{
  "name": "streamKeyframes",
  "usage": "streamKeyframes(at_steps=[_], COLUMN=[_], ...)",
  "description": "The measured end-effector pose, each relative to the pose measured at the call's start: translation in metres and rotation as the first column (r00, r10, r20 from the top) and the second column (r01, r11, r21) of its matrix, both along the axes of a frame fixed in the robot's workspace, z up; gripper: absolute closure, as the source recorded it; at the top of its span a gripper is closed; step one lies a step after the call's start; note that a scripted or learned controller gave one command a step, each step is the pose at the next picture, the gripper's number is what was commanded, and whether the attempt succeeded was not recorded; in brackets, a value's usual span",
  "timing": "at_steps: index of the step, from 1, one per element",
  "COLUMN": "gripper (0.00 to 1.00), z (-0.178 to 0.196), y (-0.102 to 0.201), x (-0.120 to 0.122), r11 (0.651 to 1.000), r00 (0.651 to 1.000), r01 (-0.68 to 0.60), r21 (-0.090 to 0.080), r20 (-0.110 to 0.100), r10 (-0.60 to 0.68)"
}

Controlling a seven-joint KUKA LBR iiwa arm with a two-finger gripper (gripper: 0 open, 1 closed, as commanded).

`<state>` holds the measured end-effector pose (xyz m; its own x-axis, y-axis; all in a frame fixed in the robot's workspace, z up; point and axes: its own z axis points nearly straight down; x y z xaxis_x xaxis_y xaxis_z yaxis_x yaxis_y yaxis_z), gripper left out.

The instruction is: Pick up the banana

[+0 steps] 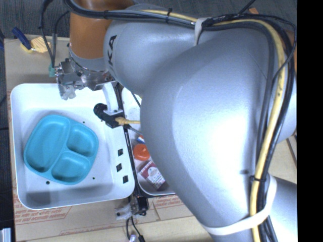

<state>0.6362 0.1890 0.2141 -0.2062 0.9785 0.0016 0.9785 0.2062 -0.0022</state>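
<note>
- I am watching the big grey arm (202,110) covering most of the right bin (151,188).
- The pincer (68,87) is hanging at the upper left, over the left bin (30,195); I cannot tell its state.
- I am not spotting the banana; I think it is hiding under the arm.
- A blue tray (60,147) is sitting in the left bin.
- I should be going slowly.
- The bins are resting on the tabletop (166,208).

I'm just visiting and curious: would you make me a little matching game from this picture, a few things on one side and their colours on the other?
Things:
1. divided plate
2. band above the wrist
3. left bin
4. arm

Colours:
A. white
B. grey
C. light blue
D. orange

Pairs: 1-C, 2-D, 3-A, 4-B
</note>
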Motion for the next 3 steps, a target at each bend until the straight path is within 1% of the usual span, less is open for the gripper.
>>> streamKeyframes(at_steps=[1,2,3], gripper=[1.0,1.0,1.0], z=[0.022,0.123,0.021], y=[-0.062,-0.12,-0.172], x=[-0.08,-0.108,-0.132], r11=[0.997,0.977,0.918], r00=[0.997,0.977,0.918], r01=[0.083,0.212,0.395], r21=[-0.003,-0.002,-0.004], r20=[-0.002,0.001,-0.003], r10=[-0.083,-0.212,-0.395])
